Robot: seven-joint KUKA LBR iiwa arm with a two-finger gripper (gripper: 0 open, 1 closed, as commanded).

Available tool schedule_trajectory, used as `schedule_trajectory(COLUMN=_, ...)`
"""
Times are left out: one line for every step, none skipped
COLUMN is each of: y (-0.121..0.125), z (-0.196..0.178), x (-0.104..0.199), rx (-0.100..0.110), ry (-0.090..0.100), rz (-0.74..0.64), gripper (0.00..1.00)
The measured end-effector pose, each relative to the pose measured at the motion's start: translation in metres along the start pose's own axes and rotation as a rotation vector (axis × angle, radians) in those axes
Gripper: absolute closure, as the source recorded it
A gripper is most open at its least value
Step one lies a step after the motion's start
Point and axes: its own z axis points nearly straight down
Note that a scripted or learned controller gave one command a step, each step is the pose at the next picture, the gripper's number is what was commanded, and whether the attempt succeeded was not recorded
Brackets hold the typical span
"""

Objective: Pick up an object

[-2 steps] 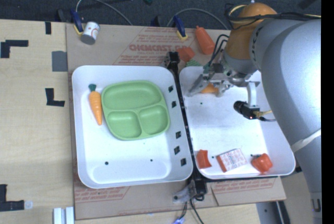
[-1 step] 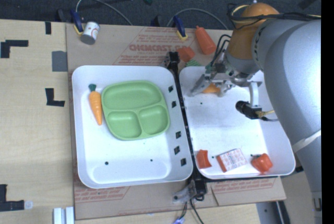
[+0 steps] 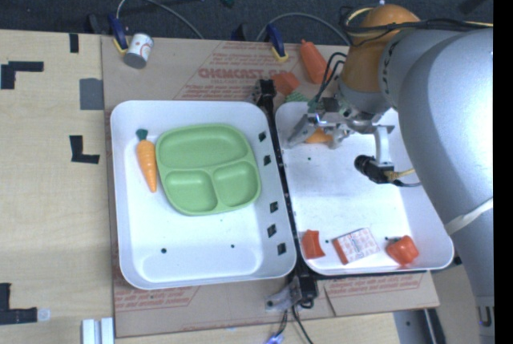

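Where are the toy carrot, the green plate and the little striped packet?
Orange plastic toy carrot (image 3: 147,163), camera view, middle of its body.
Green plastic divided plate (image 3: 201,150), camera view, its large top compartment.
Red-and-white striped flat packet (image 3: 355,244), camera view, its centre.

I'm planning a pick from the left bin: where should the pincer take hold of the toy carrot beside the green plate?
Grip the orange plastic toy carrot across its thicker upper body, just below the green stalk, coming straight down from above. It lies flat along the white left bin's floor, lengthwise beside the green divided plate, so close across its width, probably minding the plate's rim.
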Motion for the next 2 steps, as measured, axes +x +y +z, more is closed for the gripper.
schedule_trajectory(y=0.000, z=0.000, x=-0.013, rx=0.002, ry=0.008, rz=-0.003, gripper=0.00)
schedule_trajectory(y=0.000, z=0.000, x=-0.029, rx=0.003, ry=0.008, rz=-0.003, gripper=0.00)
